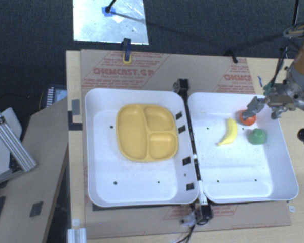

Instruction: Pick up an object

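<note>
Listing by the single overhead camera view.

Right bin: shallow white plastic bin (273, 186), holding three small items near its far right corner. Item one, a small orange-red rounded toy fruit (247, 118), lies nearest the far wall. Item two, a curved yellow plastic banana (229, 132), lies just beside it toward the middle of the bin, apart from the walls. Item three, a small green rounded toy fruit (257, 136), lies just right of the banana.

Left bin: matching white bin (99, 186), holding a yellow three-compartment plastic plate (147, 133) lying flat at its centre.

Handling, judged: all three fruits look like light, stiff, hollow plastic, smooth and likely slippery. The two round ones may roll or squirt out of a pinch, so a grip across the widest part seems best. The banana probably offers the surest hold, across its narrow middle.

Arm: the grey KUKA arm enters from the right, its wrist over the bin's far right edge. The two-finger gripper (266, 104) hangs above the orange-red fruit, one finger (254, 105) right over it. Nothing is seen between the fingers; whether they are spread or pressed together cannot be told at this angle.
</note>
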Motion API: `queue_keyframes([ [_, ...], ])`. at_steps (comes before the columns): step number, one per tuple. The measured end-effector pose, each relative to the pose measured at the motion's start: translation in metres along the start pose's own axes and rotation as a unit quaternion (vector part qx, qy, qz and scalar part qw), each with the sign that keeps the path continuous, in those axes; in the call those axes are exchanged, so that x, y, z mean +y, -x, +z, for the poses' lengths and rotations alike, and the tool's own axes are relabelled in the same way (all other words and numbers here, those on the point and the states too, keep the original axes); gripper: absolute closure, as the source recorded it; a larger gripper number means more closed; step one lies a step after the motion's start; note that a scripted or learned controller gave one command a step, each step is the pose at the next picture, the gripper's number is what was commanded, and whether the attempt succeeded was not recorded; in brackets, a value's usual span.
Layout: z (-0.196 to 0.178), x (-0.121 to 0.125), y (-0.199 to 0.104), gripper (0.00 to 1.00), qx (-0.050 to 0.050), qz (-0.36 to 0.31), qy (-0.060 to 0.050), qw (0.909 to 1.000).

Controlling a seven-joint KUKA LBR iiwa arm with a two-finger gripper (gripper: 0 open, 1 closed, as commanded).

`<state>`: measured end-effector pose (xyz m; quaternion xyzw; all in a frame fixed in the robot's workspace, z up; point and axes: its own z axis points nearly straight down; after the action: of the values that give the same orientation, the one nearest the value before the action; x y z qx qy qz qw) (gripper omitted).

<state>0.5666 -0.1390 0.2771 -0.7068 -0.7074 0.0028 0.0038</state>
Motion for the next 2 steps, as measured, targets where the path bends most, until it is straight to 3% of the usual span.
queue_keyframes([
  [1,-0.006,0.002,0.000,0.00,-0.001,-0.001,0.005,1.0000],
  [2,0.054,0.009,-0.001,0.00,-0.001,0.000,0.004,1.0000],
])
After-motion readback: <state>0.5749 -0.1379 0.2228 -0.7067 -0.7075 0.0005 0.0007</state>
